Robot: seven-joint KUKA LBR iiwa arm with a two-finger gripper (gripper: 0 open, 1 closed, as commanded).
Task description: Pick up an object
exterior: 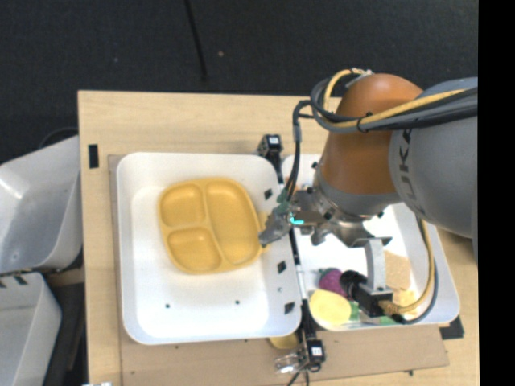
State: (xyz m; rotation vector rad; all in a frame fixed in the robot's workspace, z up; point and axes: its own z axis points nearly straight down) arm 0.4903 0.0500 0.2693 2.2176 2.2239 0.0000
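The yellow plate [211, 225] lies flat in the left bin [137, 296], not lifted yet. It is almost as wide as it is long, but I think its longer way runs across the bin from left to right, tipped a little, with its one big part on the side by the arm [366, 159]. The pincer [272, 230] is right at the plate's right edge, maybe touching it. I cannot tell if it is released or clenched, so the grab and the lift both look left to do.

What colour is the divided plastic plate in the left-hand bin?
The divided plastic plate is plain mustard yellow, seen best in the camera view.
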